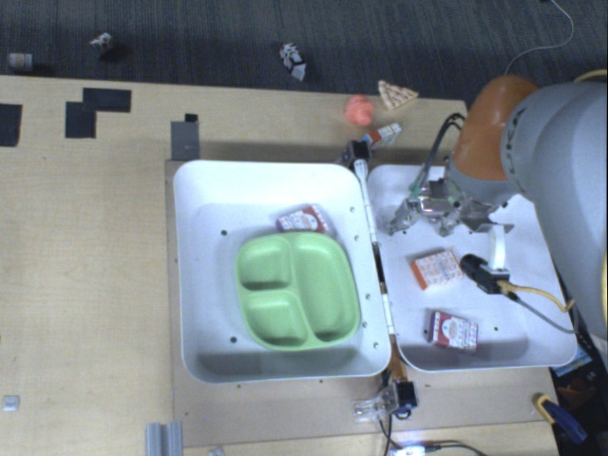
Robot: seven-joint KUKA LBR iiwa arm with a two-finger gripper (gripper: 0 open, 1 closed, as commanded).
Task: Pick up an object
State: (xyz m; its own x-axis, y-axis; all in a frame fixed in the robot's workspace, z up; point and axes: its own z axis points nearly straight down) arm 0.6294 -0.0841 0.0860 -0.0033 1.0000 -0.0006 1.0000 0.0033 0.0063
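My gripper (445, 222) hangs over the back part of the right bin (541, 350), its fingers spread open with nothing between them. Just in front of it on the bin floor lies an orange packet (436, 269). Nearer the front of that bin is a red and white packet (450, 331). In the left bin (204, 255) a green divided plate (296, 288) rests, with another red and white packet (302, 220) behind it.
On the bench behind the bins lie a pink ball (359, 110), a wedge-shaped piece (397, 94) and a small tube (384, 135). The ridge between the two bins (375, 255) runs just left of the gripper. The arm's bulk covers the right side.
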